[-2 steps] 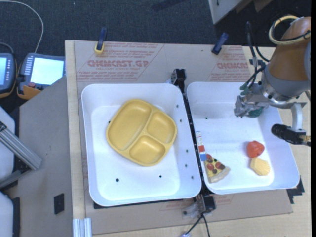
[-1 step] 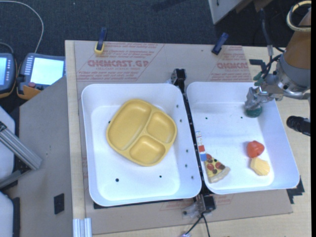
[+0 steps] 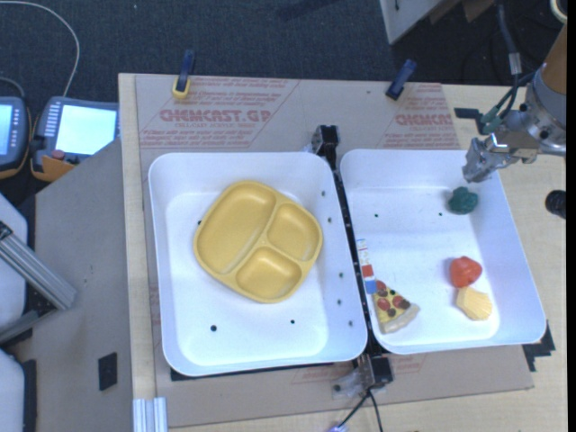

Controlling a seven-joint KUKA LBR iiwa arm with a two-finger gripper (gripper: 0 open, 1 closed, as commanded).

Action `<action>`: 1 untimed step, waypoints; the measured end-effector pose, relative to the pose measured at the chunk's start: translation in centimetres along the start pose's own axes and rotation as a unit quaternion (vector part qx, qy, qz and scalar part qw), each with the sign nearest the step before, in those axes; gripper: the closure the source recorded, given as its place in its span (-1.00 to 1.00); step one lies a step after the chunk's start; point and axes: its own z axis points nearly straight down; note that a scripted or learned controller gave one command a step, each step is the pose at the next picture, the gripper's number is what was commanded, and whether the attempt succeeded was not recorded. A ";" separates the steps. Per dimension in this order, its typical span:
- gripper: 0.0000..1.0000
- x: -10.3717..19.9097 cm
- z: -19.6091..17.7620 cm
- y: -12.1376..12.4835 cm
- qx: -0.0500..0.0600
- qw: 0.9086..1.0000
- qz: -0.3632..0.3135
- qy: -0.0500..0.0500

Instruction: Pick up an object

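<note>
Bench, two white bins. Gripper hangs over right bin's far edge, just above green lump, likely lining up a grab; grip state unclear, nothing visibly held.

A robotics lab: clamped cardboard bench, white bins, teach pendant alongside.

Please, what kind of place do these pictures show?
Probably a robotics lab bench, not a kitchen: two white bins clamped on a protective board, toy food like a pizza slice, and a robot gripper above a green object.
</note>
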 end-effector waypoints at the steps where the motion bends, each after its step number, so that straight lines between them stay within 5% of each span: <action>1: 1.00 4.5 0.8 1.8 0.002 1.000 -0.001 0.001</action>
